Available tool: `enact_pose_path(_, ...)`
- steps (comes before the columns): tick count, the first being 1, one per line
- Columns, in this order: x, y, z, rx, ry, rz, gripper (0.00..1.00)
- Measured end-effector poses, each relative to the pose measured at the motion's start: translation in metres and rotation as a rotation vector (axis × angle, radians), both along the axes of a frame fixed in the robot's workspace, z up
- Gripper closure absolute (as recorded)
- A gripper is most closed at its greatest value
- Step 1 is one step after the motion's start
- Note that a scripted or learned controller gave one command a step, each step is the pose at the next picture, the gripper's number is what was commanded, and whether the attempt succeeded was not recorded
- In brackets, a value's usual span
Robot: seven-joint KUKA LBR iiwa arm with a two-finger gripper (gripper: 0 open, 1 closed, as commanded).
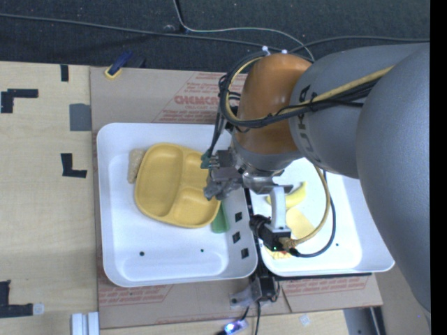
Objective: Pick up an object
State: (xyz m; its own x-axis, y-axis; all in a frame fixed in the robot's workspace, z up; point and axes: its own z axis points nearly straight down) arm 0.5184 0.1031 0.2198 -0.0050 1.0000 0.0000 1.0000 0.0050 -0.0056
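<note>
Gripper [222, 180] is seen at centre frame, low over the left bin [115, 208], pressed against the right edge of the yellow divided dish [171, 185]; a grasp cannot be told from this angle. A green object [221, 220] is glimpsed just below the dish. Yellow pieces [299, 222] are seen in the right bin [349, 243].

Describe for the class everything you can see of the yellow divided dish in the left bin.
The yellow divided plastic dish is a shallow, rounded tray with a glossy, moulded look, a raised rim and a ridge splitting it into compartments. It lies open side up, somewhat tilted, in the left white bin, toward that bin's upper right. A tan sponge-like block peeks out under its left edge; a green object shows at its lower right. The gripper sits over its right rim.
</note>
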Motion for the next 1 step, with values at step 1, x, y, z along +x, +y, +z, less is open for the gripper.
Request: enact_pose_path(1, 0.0014, -0.0024, 0.0008, -0.001, -0.003, -0.003, 0.0)
